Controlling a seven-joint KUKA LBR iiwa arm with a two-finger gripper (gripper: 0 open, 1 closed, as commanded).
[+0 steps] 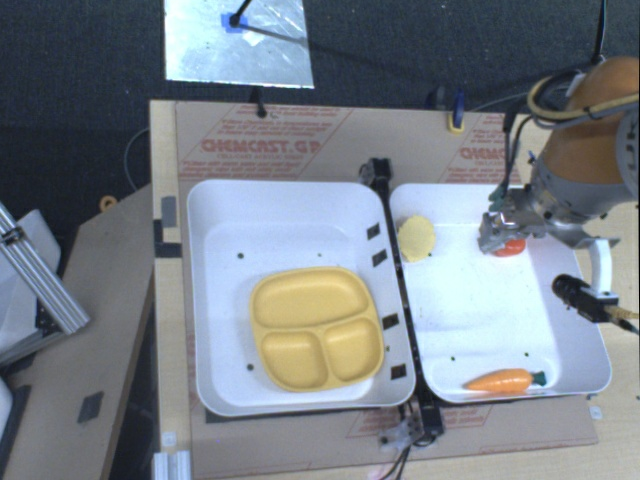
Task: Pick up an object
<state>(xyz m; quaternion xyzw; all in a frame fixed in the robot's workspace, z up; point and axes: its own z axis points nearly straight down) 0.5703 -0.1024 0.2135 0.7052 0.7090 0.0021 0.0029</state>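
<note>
We see a brown counter (300,138) with two white bins on it, side by side. The left bin (290,208) holds a big yellow tray (315,326) with three parts. The tray lies flat near the front of that bin. The right bin (470,298) holds three small things. A pale yellow round thing (416,237) sits at the back, right by the wall between the bins. An orange carrot (499,380) with a green end lies on its side near the front edge, far from the others. A small red thing (509,248) sits at the back right. The grey and orange arm (585,158) comes in from the right, and its claw (497,230) is right over the red thing, covering part of it. We cannot tell if the claw is open or closed.
</note>
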